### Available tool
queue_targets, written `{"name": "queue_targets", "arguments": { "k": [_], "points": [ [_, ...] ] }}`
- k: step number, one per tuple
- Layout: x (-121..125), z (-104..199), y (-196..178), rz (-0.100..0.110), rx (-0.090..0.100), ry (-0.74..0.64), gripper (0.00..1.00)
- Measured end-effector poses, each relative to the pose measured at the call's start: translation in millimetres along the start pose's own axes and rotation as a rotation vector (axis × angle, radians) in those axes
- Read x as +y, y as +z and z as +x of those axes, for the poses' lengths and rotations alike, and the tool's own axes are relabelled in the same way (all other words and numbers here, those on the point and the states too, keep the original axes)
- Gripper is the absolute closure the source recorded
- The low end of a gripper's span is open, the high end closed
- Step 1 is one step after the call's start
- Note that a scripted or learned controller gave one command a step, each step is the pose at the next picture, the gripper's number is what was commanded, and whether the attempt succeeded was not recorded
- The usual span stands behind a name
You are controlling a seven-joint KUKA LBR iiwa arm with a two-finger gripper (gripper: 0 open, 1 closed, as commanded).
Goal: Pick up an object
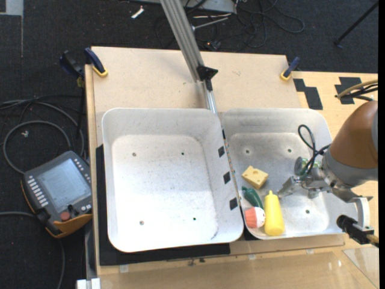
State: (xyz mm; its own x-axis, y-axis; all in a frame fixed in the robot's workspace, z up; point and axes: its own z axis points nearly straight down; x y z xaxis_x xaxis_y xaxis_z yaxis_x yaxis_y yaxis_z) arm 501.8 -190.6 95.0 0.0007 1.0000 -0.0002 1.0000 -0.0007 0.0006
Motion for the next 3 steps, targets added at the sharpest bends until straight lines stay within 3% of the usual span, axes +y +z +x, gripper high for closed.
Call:
{"name": "queue_targets", "arguments": {
  "k": [1,3],
  "points": [
    [1,0,-11,-0.003,0.000,0.000,1.00],
    [1,-14,-113,-0.006,-0.003,-0.002,1.00]
  ]
}}
